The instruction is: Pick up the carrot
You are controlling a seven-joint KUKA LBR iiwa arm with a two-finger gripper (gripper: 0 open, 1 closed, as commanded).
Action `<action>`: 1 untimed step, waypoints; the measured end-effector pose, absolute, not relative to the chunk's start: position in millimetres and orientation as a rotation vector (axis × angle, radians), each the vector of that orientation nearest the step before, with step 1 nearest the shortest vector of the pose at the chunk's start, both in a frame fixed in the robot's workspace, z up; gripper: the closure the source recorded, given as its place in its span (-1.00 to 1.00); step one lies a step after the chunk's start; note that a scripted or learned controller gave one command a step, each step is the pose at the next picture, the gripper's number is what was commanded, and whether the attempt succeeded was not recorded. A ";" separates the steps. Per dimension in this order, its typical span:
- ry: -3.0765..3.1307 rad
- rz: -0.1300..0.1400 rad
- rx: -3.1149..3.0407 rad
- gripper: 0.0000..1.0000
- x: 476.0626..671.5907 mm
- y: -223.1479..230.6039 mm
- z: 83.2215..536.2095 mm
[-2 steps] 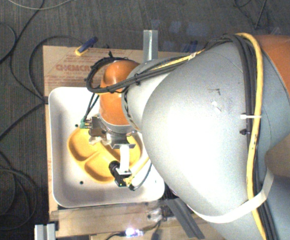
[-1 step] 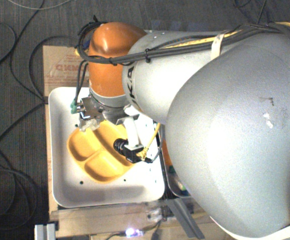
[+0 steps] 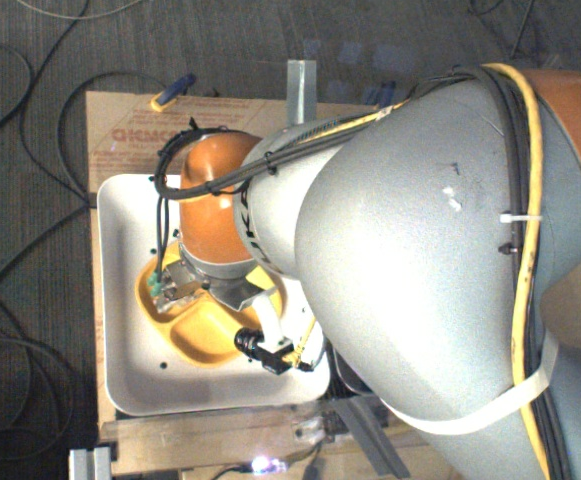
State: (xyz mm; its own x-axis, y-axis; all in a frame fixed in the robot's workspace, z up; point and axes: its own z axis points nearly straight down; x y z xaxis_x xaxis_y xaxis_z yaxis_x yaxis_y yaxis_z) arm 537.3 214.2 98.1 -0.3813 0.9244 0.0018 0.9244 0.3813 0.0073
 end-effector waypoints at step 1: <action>2.830 -0.004 1.362 1.00 513.0 102.7 220.8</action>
State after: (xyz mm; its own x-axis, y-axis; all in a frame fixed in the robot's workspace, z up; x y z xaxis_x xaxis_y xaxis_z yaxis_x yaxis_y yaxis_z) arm 513.0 102.7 220.8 -0.6238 0.7815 -0.0020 0.7815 0.6238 -0.0018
